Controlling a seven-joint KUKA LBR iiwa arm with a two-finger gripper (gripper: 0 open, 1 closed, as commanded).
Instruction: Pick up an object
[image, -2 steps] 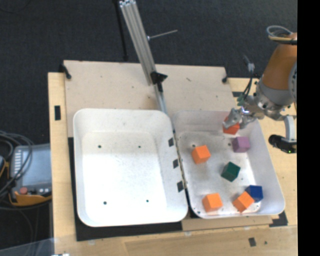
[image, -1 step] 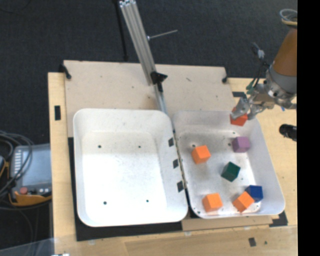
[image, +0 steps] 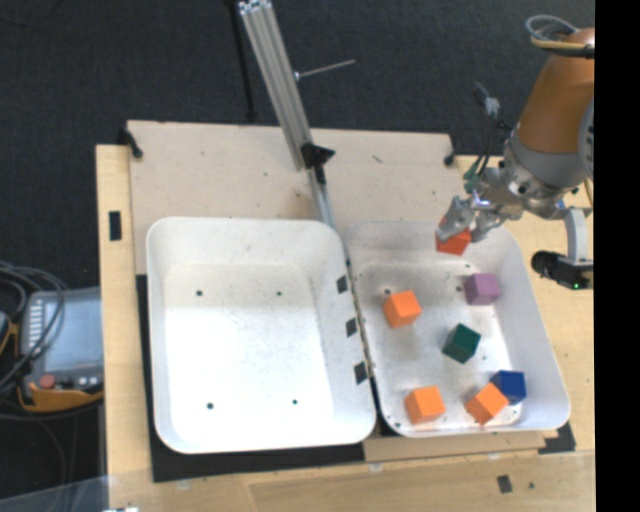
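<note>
Gripper (image: 458, 228) closed around red block (image: 453, 242), raised over right bin (image: 535, 320) far edge, likely lifted to clear other cubes.

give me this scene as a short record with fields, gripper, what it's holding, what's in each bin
arm: grey with orange band, reaching in from the right
gripper: above the far edge of the right bin, shut on a red block
right bin contents: purple block, green block, blue block, three orange blocks
touching: blue block against the nearest orange block, by the near right corner
left bin: white, speckled floor
task state: red block between the fingers
</note>
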